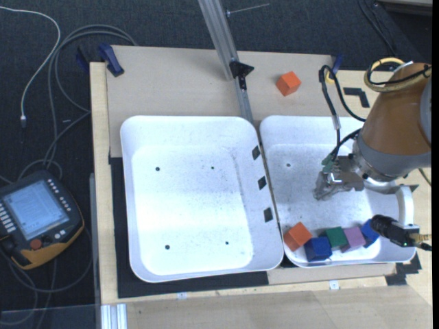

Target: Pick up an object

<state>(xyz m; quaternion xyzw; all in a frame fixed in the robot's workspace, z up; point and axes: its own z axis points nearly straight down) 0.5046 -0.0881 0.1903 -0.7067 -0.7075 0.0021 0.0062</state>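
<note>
I see my pincer (328,186) low over the right bin (295,149); I cannot tell its opening, and nothing shows in it. The blocks, orange block (298,235) included, line the bin's near wall, apart from it.

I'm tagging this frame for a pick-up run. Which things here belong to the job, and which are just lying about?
Belongs to the job:
- tool, over the right bin
- orange block, blue block, green block, purple block, all at that bin's near edge

Just lying about:
- orange cube on the bench behind the bins
- left bin
- handheld pendant
</note>
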